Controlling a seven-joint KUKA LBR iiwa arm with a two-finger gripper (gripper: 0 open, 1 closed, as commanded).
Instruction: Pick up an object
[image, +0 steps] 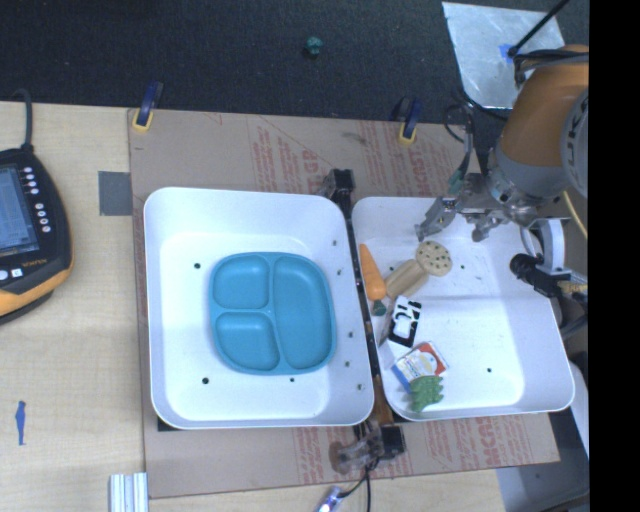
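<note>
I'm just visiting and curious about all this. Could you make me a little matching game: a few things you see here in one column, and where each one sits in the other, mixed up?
Things:
1. Blue plate
2. Carrot
3. Green toy
4. Pendant

Places:
A. Right bin, near front edge
B. Bench, left of both bins
C. Middle of left bin
D. Right bin, along its left wall

Pairs: 1-C, 2-D, 3-A, 4-B

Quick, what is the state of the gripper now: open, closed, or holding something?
Gripper: open, holding nothing, above the right bin near the wooden brush.
</note>
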